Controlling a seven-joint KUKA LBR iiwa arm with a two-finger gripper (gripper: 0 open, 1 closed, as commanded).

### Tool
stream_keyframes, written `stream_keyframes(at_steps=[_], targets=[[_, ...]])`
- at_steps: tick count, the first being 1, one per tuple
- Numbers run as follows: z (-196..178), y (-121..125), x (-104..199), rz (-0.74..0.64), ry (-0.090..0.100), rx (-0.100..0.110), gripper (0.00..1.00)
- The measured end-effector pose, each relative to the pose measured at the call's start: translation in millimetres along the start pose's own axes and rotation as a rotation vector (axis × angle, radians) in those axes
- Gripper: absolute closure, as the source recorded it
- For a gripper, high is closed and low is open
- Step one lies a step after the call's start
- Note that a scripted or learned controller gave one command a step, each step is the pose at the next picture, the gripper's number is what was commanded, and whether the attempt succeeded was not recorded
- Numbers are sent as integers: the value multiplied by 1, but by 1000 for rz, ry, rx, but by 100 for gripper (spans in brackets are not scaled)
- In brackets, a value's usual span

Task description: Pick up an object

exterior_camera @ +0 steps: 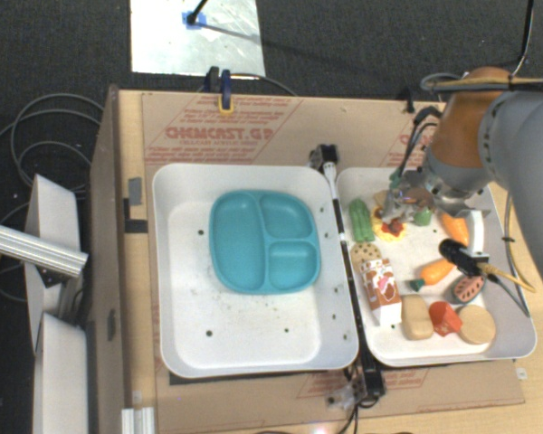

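The right bin (516, 333) holds several toy foods. My gripper (398, 206) hangs low over its far left part, just above a small yellow and red piece (392, 229) and beside a green piece (423, 215). A green cucumber (359, 217) lies to its left. Nearer the front are an orange carrot (455, 225), a second carrot (435, 270), a printed carton (378, 280), a tan bread roll (416, 319) and a red piece (444, 316). I see nothing clearly held.
The left bin (181, 333) bears a teal divided plate (263, 241). The grey arm (516, 143) with its orange band (462, 120) covers the right bin's far right corner. Cables lie left of the bench.
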State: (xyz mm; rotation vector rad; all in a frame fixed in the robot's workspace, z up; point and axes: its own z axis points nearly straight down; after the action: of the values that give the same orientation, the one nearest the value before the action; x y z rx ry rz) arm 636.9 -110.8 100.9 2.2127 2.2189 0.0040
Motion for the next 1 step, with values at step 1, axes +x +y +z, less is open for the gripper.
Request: stream_keyframes(at_steps=[1], targets=[[-90, -29, 75, -9, 7, 0, 100]])
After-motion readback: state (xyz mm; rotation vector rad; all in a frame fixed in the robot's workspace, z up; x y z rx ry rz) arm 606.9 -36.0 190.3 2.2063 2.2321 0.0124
